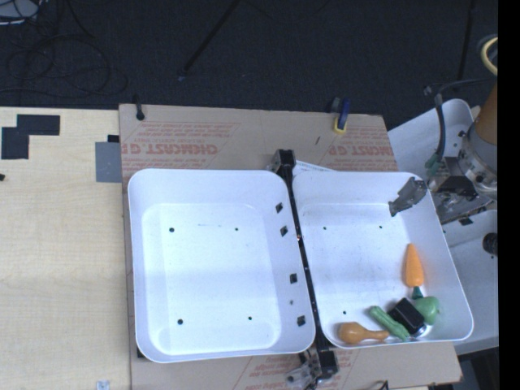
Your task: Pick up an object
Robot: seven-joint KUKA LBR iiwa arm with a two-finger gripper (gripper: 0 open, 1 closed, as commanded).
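Pincer [409,193] over right bin [357,242] (far-right rim), holding nothing.

Arm [487,149] cut off by the picture's right edge, only wrist parts and a strip of the orange band in frame; gripper [406,195] over the right bin's [357,218] far right rim, too small and dark to tell how its fingers stand. In that bin's near right corner a black block [406,315] lies across the green pieces [422,307], hiding where they join. Clamp hardware [313,370] at the bench's near edge is cut by the picture's bottom edge.
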